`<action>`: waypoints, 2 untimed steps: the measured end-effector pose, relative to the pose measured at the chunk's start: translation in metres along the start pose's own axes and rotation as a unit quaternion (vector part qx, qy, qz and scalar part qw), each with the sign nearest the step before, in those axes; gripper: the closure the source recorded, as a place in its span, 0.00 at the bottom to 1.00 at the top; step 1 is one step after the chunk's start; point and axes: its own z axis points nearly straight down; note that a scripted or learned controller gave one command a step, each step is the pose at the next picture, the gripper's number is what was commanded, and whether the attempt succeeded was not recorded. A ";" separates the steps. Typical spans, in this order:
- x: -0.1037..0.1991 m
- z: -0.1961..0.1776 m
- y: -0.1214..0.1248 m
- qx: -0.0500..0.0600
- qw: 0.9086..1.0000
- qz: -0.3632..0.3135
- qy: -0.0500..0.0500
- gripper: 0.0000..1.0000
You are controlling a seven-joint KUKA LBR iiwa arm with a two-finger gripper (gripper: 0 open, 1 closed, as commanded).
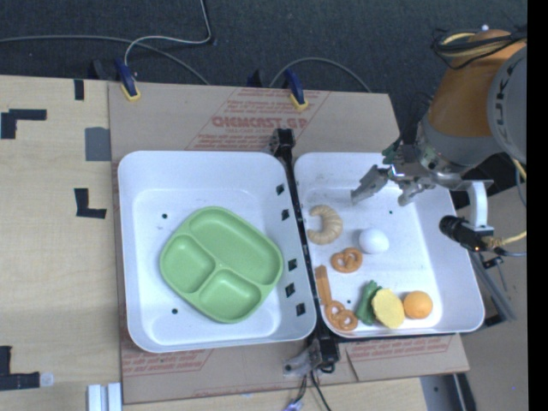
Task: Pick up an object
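My gripper (390, 192) hangs open over the upper part of the right bin (445, 255), its two fingers spread with nothing between them. Below it in that bin lie a croissant (326, 223), a white egg (373, 241), a pretzel (347, 260), a second pretzel (342, 318), an orange strip (323, 285), a yellow piece with a green leaf (384, 307) and an orange fruit (417, 305). The croissant is down and to the left of the fingers, the egg just below them.
The left bin (145, 229) holds a green divided plate (221, 265). A black divider (293, 229) with clips runs between the bins. Cables and blue clamps (128, 80) lie behind the cardboard sheet. The arm's grey and orange body (471, 101) looms at the right.
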 end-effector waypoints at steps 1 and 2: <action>-0.017 0.131 -0.028 -0.002 1.000 0.000 0.000 0.00; 0.014 0.131 -0.047 -0.003 1.000 0.000 -0.001 0.00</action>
